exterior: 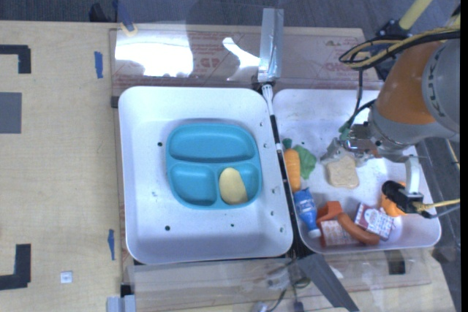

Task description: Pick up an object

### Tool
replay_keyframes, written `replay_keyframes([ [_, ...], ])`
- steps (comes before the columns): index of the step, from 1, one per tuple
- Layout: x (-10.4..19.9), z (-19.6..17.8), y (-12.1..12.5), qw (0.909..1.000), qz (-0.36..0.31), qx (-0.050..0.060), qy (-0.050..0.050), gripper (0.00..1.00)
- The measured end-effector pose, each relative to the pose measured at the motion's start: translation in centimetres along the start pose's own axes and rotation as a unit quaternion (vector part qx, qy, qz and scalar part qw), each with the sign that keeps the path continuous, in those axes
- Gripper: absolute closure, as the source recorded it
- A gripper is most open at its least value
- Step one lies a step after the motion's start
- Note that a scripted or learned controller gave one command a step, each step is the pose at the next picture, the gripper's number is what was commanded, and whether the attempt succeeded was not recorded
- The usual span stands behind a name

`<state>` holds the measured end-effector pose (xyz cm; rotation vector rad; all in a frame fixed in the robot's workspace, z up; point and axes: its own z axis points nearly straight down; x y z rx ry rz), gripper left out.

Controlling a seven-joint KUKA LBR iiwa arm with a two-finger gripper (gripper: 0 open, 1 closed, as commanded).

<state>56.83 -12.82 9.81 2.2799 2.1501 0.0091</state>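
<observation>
Camera view: the gripper (pixel 349 147) is seen over the right bin (pixel 428 234) at 3 o'clock — whether its fingers are parted cannot be told — with the bread (pixel 341 174) just beneath it.

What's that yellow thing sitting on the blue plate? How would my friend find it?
Start at the left white bin, which holds a blue tray split into compartments. Look in the tray's lower right compartment: a small, smooth, pale yellow potato-shaped lump lies there. It sits alone in that tray, while the carrot, bottle and other toys crowd the right bin.
</observation>
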Motion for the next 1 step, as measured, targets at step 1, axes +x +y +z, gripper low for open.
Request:
replay_keyframes([
  [1,7.22,-9.02,0.0,0.9991,0.041,0.001,0.002,1.0],
])
